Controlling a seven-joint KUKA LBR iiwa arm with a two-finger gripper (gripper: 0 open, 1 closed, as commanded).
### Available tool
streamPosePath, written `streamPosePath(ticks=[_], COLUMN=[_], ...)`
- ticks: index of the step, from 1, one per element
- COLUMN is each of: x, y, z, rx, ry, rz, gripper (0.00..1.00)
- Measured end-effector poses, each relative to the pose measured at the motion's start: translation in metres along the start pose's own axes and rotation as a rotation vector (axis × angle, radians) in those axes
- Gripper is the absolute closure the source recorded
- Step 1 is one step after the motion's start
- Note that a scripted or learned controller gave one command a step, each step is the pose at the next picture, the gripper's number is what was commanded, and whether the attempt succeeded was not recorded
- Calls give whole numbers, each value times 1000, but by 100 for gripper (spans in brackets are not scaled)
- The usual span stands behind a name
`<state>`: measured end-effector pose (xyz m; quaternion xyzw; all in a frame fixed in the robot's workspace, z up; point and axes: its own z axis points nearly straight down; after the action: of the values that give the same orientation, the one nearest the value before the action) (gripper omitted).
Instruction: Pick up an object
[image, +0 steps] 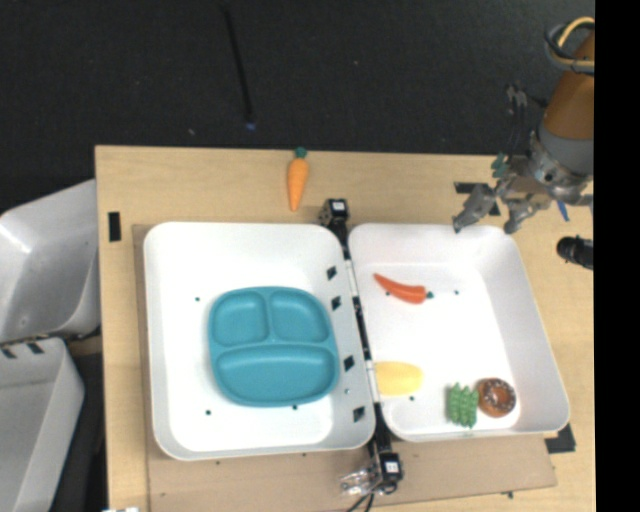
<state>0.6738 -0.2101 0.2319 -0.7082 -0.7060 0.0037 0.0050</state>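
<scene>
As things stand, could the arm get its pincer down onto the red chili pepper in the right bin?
Probably yes. The pincer hovers above the right bin's far rim, and the red chili pepper lies alone on bare white floor, well apart from the yellow piece, so nothing blocks a descent from above.

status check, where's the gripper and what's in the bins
Gripper open, above right bin's far corner, holding nothing. Red pepper, yellow piece, green piece, donut untouched. Nothing blocking.
</scene>
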Motion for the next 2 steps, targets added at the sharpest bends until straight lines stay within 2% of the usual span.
streamPosePath(ticks=[1,2], x=[1,-4], y=[2,-7], z=[-10,45], rx=[-13,-9], ry=[-3,-4], rz=[-4,-2], gripper=[0,0])
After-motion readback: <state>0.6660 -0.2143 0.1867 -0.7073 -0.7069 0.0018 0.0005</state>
